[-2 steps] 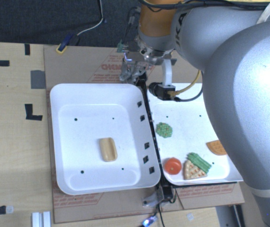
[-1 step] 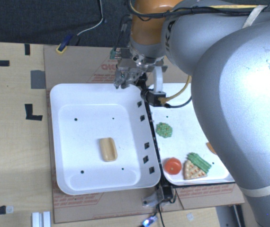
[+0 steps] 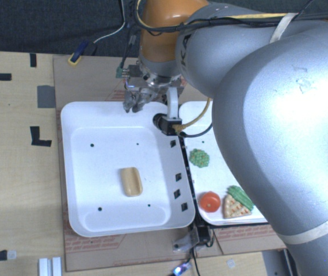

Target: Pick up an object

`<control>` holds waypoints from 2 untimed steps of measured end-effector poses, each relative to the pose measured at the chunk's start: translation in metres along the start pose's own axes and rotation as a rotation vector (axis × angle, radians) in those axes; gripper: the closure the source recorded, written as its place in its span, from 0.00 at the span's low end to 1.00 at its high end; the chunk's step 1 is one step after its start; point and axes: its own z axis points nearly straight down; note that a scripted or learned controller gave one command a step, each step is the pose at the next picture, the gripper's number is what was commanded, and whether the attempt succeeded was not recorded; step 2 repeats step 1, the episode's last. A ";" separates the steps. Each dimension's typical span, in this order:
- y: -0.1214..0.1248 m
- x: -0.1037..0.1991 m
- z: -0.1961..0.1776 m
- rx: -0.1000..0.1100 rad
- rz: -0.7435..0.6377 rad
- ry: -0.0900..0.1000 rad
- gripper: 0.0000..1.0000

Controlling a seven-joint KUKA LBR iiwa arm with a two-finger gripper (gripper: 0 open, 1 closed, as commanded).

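Bulky glossy grey arm (image 3: 267,125), orange wrist band (image 3: 167,16), black cables draped across it.

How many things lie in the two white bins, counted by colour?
Tan: 1, the bread roll in the left bin
Green: 1, the broccoli in the right bin
Red: 1, the tomato
Mixed tan and green: 1, the pizza slice
Total: 4

Right-hand shallow white bin (image 3: 205,180) largely hidden under the bulky grey arm (image 3: 267,125), metal gripper (image 3: 134,103) too small to tell finger spacing
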 end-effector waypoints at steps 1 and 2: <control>0.000 0.091 -0.062 -0.010 -0.007 0.006 1.00; 0.000 0.091 -0.062 -0.010 -0.007 0.006 1.00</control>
